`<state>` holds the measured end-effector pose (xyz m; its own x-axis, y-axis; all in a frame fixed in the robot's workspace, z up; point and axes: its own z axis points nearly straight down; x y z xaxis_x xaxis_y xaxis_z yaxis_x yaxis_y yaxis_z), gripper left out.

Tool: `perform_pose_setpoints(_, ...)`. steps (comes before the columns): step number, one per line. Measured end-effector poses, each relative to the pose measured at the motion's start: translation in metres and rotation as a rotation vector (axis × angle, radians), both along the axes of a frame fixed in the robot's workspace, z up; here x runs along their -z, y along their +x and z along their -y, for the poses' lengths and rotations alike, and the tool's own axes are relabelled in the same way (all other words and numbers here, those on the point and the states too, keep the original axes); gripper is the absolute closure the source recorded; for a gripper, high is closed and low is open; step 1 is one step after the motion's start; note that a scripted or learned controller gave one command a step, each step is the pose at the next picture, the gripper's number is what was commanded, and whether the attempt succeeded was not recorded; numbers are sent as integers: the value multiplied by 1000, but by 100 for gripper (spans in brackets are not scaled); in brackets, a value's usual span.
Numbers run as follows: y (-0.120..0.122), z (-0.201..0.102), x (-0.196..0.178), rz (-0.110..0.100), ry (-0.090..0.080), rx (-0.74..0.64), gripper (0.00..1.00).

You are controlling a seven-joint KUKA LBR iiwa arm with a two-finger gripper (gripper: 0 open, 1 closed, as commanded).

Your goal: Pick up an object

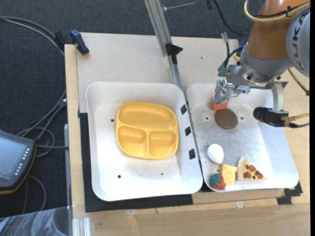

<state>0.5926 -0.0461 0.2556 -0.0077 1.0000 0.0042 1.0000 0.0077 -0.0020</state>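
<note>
The grey arm with the orange band reaches in over the right-hand shallow white bin [275, 146]. Its claw [222, 98] is low over the far part of that bin, directly at a small orange-red block [219, 104]. The block shows at the claw tips, but whether it sits between them cannot be told, nor how far the claw is spread.

Step in hand: the grasp attempt on the orange-red block, judged as descent or closing, with no lift yet evident.

Just beside the block lies a flat round brown disc [227, 119]. Nearer the camera lie a white egg-shaped object [215, 153], a yellow cheese wedge [228, 173], a toy pizza slice [250, 171] and a small red-and-green piece [216, 181].

The left-hand white bin [98, 146] holds a yellow compartmented plastic tray [146, 130].

Next move calls for a firm closure on the block, then a straight vertical lift clear of the brown disc.
</note>
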Motion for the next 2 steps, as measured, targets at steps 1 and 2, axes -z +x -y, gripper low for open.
perform_pose_setpoints(1, -14, -62, 3, -2, 0, 0, 100)
perform_pose_setpoints(2, -29, -117, 24, -4, -2, 1, 100)
